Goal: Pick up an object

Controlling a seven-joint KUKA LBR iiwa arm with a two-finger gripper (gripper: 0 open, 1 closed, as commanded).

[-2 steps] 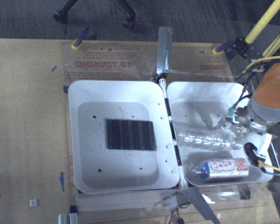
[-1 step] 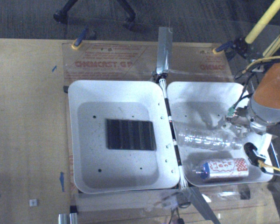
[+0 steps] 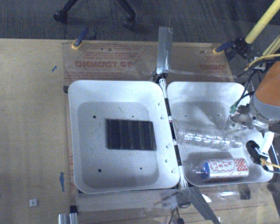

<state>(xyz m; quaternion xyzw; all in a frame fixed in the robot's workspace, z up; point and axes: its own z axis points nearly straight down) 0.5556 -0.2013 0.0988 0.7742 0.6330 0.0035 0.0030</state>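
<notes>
In the right bin [image 3: 196, 94] a clear plastic bottle [image 3: 207, 139] lies on its side across the middle. A white tube with red print and a blue cap [image 3: 222, 168] lies near that bin's front wall. A black ribbed rectangular slab [image 3: 130, 134] lies flat in the middle of the left bin [image 3: 84, 106]. My gripper [image 3: 236, 123] hangs low at the right bin's right side, just above the right end of the clear bottle. The view does not show anything held in it.
The grey arm with its orange band [image 3: 273, 85] comes in over the right bin's right rim. A metal divider strip [image 3: 170, 125] runs between the bins. Clamps [image 3: 79, 41] and a clear sheet sit on the bench behind the bins.
</notes>
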